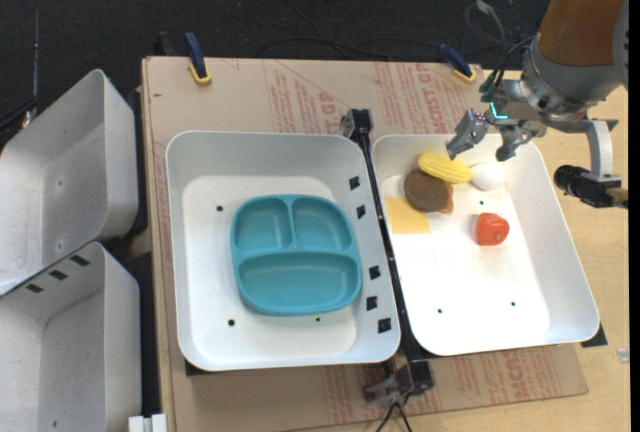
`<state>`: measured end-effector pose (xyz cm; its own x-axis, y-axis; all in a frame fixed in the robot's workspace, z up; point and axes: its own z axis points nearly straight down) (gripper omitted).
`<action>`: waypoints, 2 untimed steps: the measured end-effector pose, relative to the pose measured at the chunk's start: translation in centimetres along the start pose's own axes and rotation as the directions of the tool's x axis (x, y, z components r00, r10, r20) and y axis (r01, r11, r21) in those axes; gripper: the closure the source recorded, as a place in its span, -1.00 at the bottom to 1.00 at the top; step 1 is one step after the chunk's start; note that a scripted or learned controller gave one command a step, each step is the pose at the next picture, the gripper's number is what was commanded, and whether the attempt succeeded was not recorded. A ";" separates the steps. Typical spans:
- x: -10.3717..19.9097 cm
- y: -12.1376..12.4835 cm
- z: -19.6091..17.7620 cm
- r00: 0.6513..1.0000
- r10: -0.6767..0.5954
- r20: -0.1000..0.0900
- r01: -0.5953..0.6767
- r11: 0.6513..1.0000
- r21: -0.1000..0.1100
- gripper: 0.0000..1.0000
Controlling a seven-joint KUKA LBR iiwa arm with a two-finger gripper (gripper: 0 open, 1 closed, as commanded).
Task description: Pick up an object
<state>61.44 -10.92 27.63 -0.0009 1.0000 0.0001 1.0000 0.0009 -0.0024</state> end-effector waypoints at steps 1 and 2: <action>0.0 0.1 -0.1 1.000 0.000 0.000 0.000 1.000 -0.002 -1.00; 0.9 0.3 5.8 1.000 -0.002 0.000 0.002 1.000 0.003 -1.00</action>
<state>61.76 -10.02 21.88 -0.0029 1.0000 0.0003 1.0000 0.0029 -0.0053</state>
